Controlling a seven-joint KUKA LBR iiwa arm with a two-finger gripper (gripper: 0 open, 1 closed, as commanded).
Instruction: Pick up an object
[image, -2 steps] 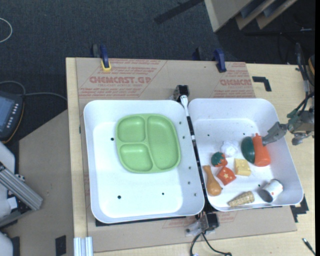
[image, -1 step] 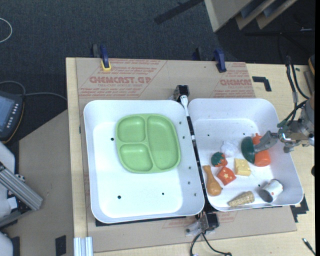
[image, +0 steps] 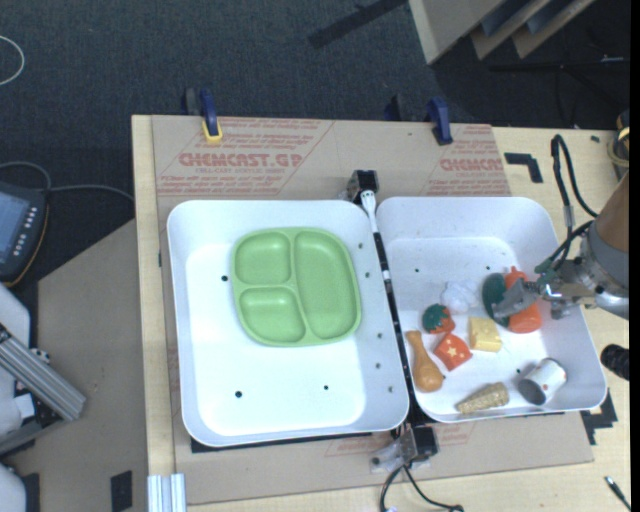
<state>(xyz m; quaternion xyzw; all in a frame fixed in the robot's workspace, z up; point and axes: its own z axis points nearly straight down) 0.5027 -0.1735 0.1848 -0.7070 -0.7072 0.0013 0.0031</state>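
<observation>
In the right bin (image: 480, 225), pincer (image: 517, 298) low over an orange-red toy (image: 526, 318); its opening cannot be told. Nothing lifted; grasp and raise remain. Green tray (image: 297, 286) untouched.

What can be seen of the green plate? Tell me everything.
The green plate is pale green, a rounded rectangle with three compartments: two smaller ones stacked on the view's left and one long one on the right, split by raised ridges. It looks like smooth matte plastic. It lies flat and right side up, turned slightly askew, in the upper middle of the left bin. All three compartments hold nothing, and only the bin floor touches it.
</observation>
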